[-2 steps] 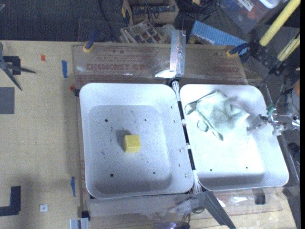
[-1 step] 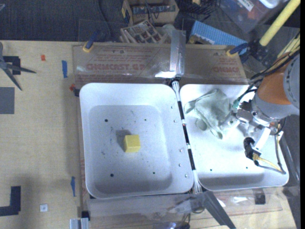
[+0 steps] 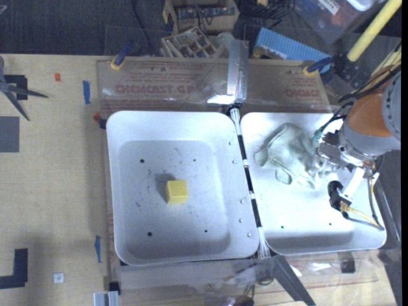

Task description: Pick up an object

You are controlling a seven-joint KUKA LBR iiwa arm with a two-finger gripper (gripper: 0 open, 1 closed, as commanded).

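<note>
A small yellow cube (image 3: 177, 191) lies near the middle of the left bin (image 3: 127, 139). A crumpled pale cloth (image 3: 285, 150) rests in the upper part of the right bin (image 3: 306, 231). My gripper (image 3: 320, 166) is low in the right bin, against the right edge of the cloth. The grey arm with its orange band (image 3: 368, 121) comes in from the right above it. The wrist and the cloth's folds hide the gripper's tips.
Black and yellow cables (image 3: 347, 206) hang from the wrist over the right bin's right side. A raised divider (image 3: 245, 171) runs between the two bins. Clamps and a cardboard sheet (image 3: 172, 85) sit behind the bins.
</note>
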